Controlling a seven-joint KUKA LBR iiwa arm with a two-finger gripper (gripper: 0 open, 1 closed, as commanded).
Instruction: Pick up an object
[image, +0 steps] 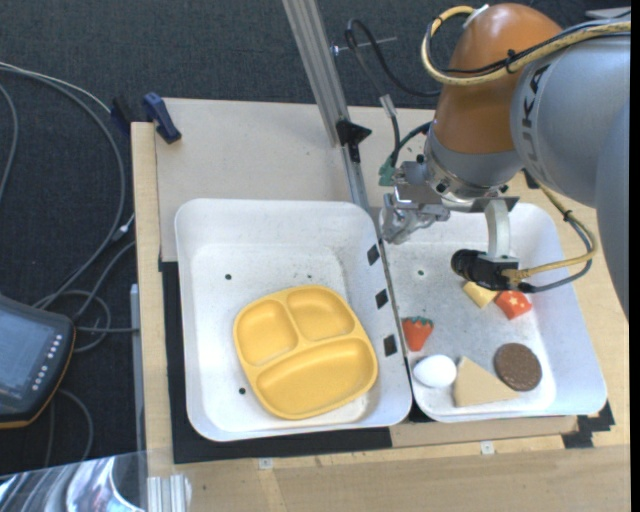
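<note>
The hand (404, 220) hangs over the far left corner of the right bin (585, 360), close to the wall it shares with the left bin (188, 250). I see nothing in its grasp, and I cannot tell whether it is open or closed. The pickable things lie nearer the camera in that same bin: a strawberry (418, 331), a white egg (435, 371) touching a tan wedge (478, 386), a brown disc (518, 366), and a red piece (513, 304) beside a yellow piece (478, 293). Most sit apart, likely so each can be gripped alone. A yellow divided plate (300, 350) lies in the left bin.
</note>
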